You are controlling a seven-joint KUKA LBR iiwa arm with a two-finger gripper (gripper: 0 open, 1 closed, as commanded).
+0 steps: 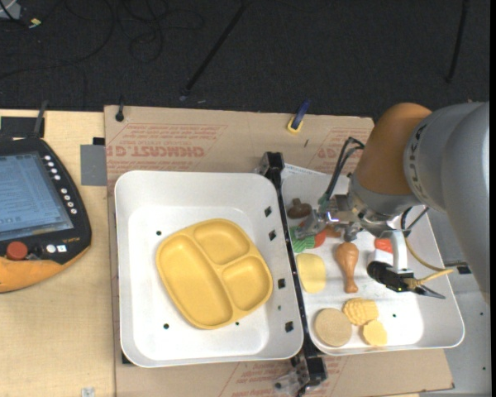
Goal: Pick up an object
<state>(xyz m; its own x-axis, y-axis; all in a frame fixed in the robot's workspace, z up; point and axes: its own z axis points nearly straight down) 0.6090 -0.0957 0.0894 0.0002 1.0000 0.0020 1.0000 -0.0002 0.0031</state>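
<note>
Drumstick (347, 265) is my pick for this try. It lies in the right bin (448, 334), near the bin's middle, and it is the piece closest to me. My gripper (337, 220) hangs over the 12 o'clock half of that bin. Whether it is open or closed I cannot tell from this slant, since my own wrist covers the tips. Nothing shows held in it.

From my gripper the drumstick sits at about 6 o'clock, a touch toward 5, and close by. Its long axis runs roughly 12 to 6, with the thick meaty end at 12, nearest me, and the thin bone end at 6. I judge that I should close across that axis, from 9 and 3, on the thick end.

A pale yellow piece (312, 272) lies just beside the drumstick at its 9 o'clock, so that side is tight. A corn cob (360, 310) lies at its 6 o'clock, apart from the bone end. A green piece (302, 241) sits at 8 o'clock from my gripper. The left bin (134, 222) holds a yellow divided plate (215, 273), well apart from me.
</note>
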